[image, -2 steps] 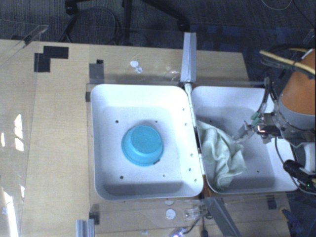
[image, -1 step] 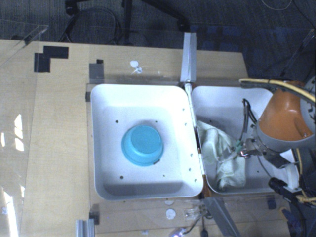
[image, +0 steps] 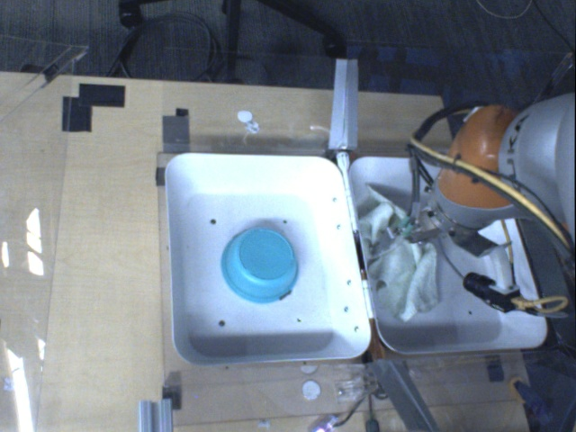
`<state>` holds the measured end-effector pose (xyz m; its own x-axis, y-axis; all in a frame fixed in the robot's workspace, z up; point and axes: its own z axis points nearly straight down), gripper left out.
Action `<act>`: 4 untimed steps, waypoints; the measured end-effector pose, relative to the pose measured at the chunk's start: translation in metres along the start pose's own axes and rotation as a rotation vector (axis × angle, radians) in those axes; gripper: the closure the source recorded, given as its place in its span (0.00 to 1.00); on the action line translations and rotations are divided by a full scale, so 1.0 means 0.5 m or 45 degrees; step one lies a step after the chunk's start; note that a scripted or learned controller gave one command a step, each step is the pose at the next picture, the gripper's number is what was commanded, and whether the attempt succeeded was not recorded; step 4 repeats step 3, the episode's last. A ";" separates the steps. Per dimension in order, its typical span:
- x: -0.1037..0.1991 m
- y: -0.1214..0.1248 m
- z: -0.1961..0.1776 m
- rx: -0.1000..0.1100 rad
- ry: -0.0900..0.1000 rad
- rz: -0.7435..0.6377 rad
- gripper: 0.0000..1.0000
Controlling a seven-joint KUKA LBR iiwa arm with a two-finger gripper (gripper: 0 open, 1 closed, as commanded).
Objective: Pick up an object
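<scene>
**My claw low over the cloth in the right bin**

My claw (image: pixel 416 228) sits inside the right bin (image: pixel 450 336), in its upper left part, close to the wall it shares with the other bin. It is down at the crumpled white cloth (image: pixel 409 273), at the cloth's upper edge, where the folds bunch up against the divider. From this slanted view above I cannot tell whether my claw is wide or narrow, and I cannot tell whether any of the cloth is caught in it. The cloth lies in a loose heap along the left side of that bin, running from near the far wall toward the middle, with a broader fold spread out below my claw. It rests on the bin floor.

My arm (image: pixel 540 151) comes in from the right, and its orange band (image: pixel 477 165) hangs over the far right part of the same bin, hiding some of the floor beneath.

In the left bin (image: pixel 193 241) a blue bowl (image: pixel 261 264) lies upside down near the middle, well apart from my claw and from every wall. Both bins stand side by side, touching, on the pale wooden bench (image: pixel 90 286).
</scene>
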<state>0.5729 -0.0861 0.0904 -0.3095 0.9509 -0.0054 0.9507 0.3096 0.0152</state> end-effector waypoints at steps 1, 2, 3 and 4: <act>-0.041 0.072 0.002 0.001 0.000 0.004 0.00; -0.039 0.077 -0.021 -0.005 0.000 0.000 1.00; -0.031 0.176 -0.188 0.013 0.003 0.122 1.00; -0.031 0.176 -0.188 0.013 0.003 0.122 1.00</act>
